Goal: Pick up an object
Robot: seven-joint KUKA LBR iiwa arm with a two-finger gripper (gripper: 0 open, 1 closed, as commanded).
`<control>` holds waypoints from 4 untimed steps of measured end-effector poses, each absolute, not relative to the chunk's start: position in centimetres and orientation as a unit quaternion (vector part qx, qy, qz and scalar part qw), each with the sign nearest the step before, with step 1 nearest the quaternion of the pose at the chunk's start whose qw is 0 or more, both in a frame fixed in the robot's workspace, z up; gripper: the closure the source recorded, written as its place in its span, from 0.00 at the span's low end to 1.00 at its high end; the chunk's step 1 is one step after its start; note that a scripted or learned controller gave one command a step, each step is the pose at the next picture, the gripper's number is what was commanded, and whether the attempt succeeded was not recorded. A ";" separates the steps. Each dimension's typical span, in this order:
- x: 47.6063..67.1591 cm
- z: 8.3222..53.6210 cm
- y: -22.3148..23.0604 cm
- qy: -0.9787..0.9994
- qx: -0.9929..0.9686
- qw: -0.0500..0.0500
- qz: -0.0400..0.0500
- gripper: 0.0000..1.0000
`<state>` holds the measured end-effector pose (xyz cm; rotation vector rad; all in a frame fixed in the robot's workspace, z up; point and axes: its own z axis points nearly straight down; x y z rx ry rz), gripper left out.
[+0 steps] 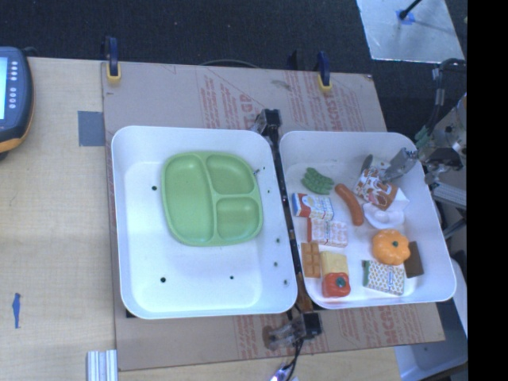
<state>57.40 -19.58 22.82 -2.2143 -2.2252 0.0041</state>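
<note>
Your claw [394,168] sits at the upper right of the right bin [441,236], just above the red-and-white packet [375,190]; you cannot tell its state. The orange fruit [390,247] lies lower right.

Single fixed camera, mounted above the table [55,213], looking down at a slant. Far enough back to take in both white bins: left bin [135,236] at frame centre, right bin [432,236] toward the right edge. Dark floor [198,14] along the top of the frame.
</note>
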 end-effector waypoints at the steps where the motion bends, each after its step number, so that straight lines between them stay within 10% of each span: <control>1: 62.2 13.1 -15.8 -0.710 -0.704 0.000 0.001 0.00; 2: 64.8 11.0 -17.1 -0.708 -0.706 0.001 0.001 0.00; 3: 60.6 9.6 -17.5 -0.711 -0.704 -0.001 -0.003 0.00; 4: 65.2 9.0 -18.7 -0.707 -0.707 0.013 0.009 0.00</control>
